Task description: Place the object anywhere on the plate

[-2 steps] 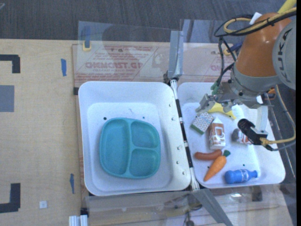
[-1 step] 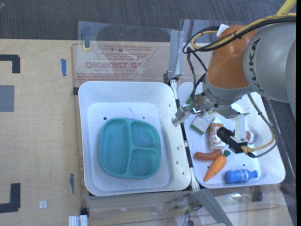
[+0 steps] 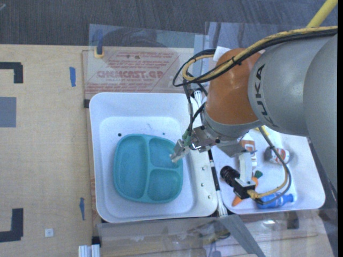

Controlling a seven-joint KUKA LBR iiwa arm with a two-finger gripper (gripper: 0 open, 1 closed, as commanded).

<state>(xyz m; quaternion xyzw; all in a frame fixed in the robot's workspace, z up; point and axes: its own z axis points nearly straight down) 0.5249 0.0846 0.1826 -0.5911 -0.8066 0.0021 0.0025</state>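
The grey arm [image 3: 289, 84], with its orange band [image 3: 230, 90] above the wrist, is standing nearest the camera. It is reaching in from the right and covering the upper part of the right bin [image 3: 316, 191]. You are seeing the gripper [image 3: 178, 154] hanging over the left bin [image 3: 102, 122], at the right rim of the plate [image 3: 139, 170]. Its tip is sitting by the plate's upper right compartment, close to the rib dividing the two right compartments. You cannot tell whether the gripper is open or closed, nor whether it is carrying anything.

The teal plate is lying flat in the middle of the left bin, its large compartment towards the left.

Several loose things are lying in the right bin, well apart from the plate:
- a small round item [image 3: 278, 155], towards the bin's middle;
- a blue item [image 3: 274, 199], near the front wall;
- an orange piece [image 3: 239, 199], just left of the blue item.

You cannot tell which of these is the object to be placed. Both bins are resting side by side on the pale bench [image 3: 43, 143].
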